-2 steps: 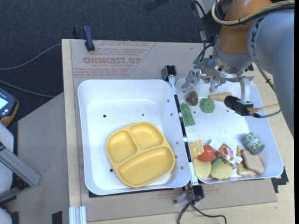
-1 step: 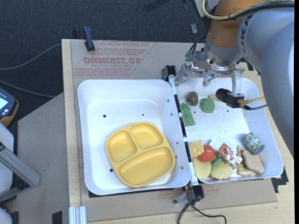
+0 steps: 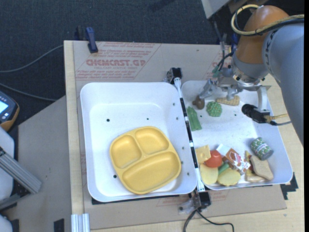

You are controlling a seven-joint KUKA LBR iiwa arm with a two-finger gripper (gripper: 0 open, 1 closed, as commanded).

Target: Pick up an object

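My gripper (image 3: 209, 88) hangs low over the far left corner of the right bin (image 3: 231, 129), under the orange-banded wrist. Just below its tip lie a small brown piece (image 3: 198, 102), a green bumpy ball (image 3: 214, 109) and a tan flat piece (image 3: 228, 100). I see nothing held in it. A green strip (image 3: 194, 119) lies along the bin's left wall. At the near end sits a heap of toy food: a yellow wedge (image 3: 203, 153), a red tomato (image 3: 214, 159), a yellow round piece (image 3: 228, 177), a toast slice (image 3: 263, 169) and a green can (image 3: 261, 148).
The left bin (image 3: 96, 105) holds a yellow divided plate (image 3: 145, 159) toward its near side. A black clamp (image 3: 174, 74) sits where the two bins meet at the far edge. The bench is covered with cardboard (image 3: 116, 62).
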